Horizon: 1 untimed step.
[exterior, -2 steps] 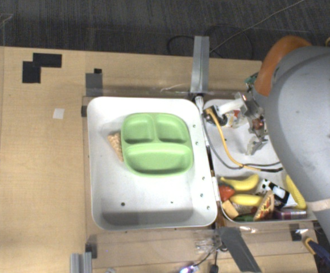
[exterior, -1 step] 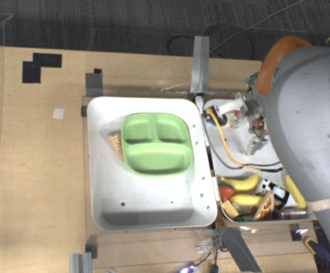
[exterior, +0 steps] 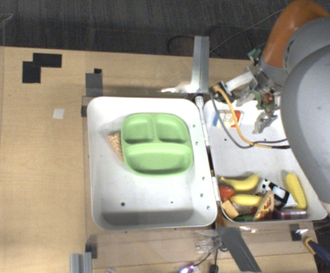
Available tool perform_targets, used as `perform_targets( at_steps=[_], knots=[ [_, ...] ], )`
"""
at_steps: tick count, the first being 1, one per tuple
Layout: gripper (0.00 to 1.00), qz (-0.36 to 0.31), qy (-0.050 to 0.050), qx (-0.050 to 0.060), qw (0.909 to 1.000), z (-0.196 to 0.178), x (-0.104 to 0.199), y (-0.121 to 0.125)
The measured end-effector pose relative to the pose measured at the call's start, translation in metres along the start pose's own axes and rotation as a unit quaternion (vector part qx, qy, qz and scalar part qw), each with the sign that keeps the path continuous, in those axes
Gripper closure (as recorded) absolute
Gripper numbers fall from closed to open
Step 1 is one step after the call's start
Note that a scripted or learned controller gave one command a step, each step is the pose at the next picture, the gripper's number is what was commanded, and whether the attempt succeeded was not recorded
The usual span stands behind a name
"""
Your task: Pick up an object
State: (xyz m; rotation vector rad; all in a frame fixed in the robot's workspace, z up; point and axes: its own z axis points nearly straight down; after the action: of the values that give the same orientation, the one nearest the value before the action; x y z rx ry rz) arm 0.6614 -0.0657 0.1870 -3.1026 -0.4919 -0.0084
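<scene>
- Green three-compartment plastic plate (exterior: 156,143) lies in the left white bin (exterior: 105,203), beside a tan waffle-like piece (exterior: 115,145)
- Yellow bananas (exterior: 240,182), a corn cob (exterior: 295,190) and other toy foods crowd the right white bin's (exterior: 227,149) near edge
- Grey two-finger gripper (exterior: 263,122) hangs above that bin's far part, nothing between its fingers; open or closed, I cannot tell

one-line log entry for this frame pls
arm: over right bin | tool: above bin's far end, nothing seen held | toys: piled at near end | left bin: green tray
</scene>
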Motion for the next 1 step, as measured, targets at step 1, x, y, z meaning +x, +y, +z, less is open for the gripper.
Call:
perform_targets(
  at_steps=[1],
  knots=[
    [0.0,0.05,-0.002,0.0,0.9988,0.0379,-0.0675,0.0497]
  ],
)
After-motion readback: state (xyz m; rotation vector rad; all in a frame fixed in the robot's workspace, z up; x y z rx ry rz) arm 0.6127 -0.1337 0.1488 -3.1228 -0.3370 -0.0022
